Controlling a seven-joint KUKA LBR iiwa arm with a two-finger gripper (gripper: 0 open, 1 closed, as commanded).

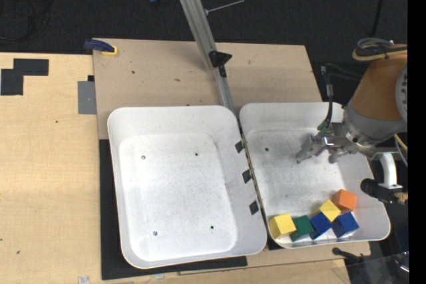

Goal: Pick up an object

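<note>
At the near corner of the right bin (286, 118), a cluster of small blocks sits bunched against the front wall: a yellow block (282, 224) at the left end, a green block (301, 227) touching it, then a blue block (320, 225), a second yellow block (329, 210) just behind that, another blue block (345, 223) at the right end, and an orange block (345, 199) farthest back in the group. All of them lie on the bin floor, free of the arm.

Farther back, over the bare middle of the same bin, the gripper (318, 149) hangs well apart from the blocks, reaching in from the right beneath the arm's grey wrist and orange band (374, 86). Nothing shows between its fingers; whether they are spread or pressed together cannot be told from this angle.

Beside it, the left bin (126, 120) lies with its speckled white floor showing, joined to its neighbour by small black clips (245, 175) along the shared edge.

Beyond both bins, a slanted metal rail (197, 16) rises from the bench (160, 73), and a blue and yellow clamp (100, 46) sits at the bench's far left corner.
</note>
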